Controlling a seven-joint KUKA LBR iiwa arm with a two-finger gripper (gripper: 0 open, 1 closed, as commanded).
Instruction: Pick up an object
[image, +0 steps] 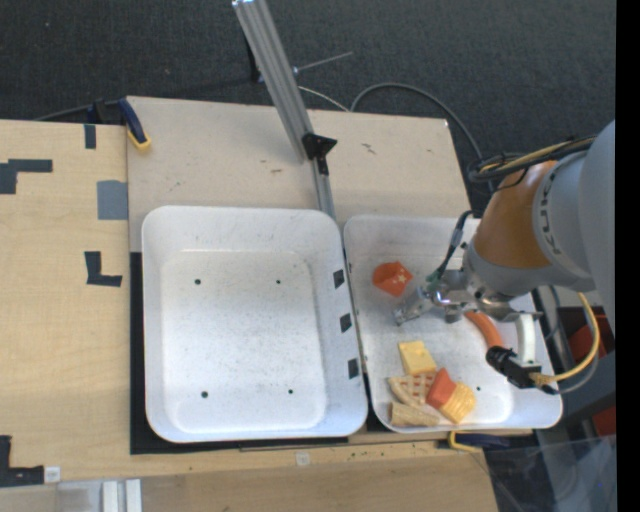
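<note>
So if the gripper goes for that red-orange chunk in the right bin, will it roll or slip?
The red-orange chunk looks blocky with flat faces, so it probably slides rather than rolls. It seems small and likely light. It lies apart from the other pieces, so a push by the gripper might skid it.

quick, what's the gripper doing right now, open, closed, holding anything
Gripper: over the right bin, beside the red-orange piece; nothing visibly held; open or closed cannot be told.

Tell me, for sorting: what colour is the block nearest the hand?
Orange-red block, camera view.
</note>
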